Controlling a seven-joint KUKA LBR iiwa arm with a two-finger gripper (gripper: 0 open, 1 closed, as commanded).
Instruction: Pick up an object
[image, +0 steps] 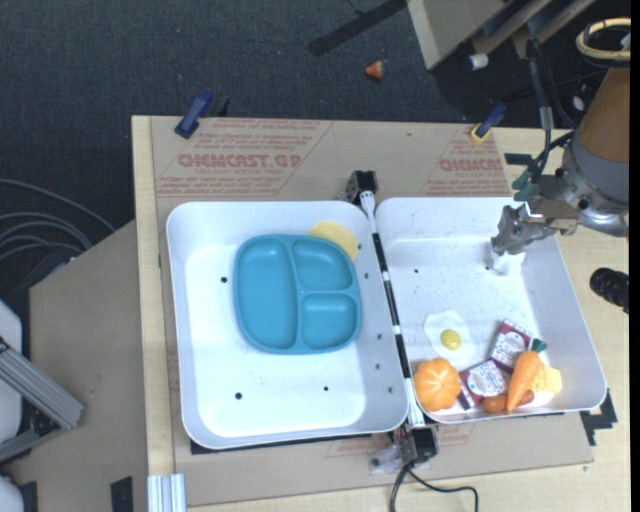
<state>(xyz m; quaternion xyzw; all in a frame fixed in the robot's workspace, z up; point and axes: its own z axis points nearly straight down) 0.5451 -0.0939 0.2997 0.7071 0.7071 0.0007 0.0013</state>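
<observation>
My gripper (505, 256) hangs over the upper right part of the right bin (440, 225), its tips close to the bin floor. Nothing shows between them. Toy food lies in the bin's near end, well below the gripper: a fried egg (447, 333), an orange (436, 383), a carrot (522, 378) and two dark red packets (508, 346) (483, 380). A small yellow piece (549, 379) lies beside the carrot.
The left bin (200, 320) holds a blue divided tray (296, 292) with a pale yellow round object (337, 236) at its far corner. A black clamp (362, 185) sits between the bins at the far side. The arm's grey body (595, 185) looms at the right.
</observation>
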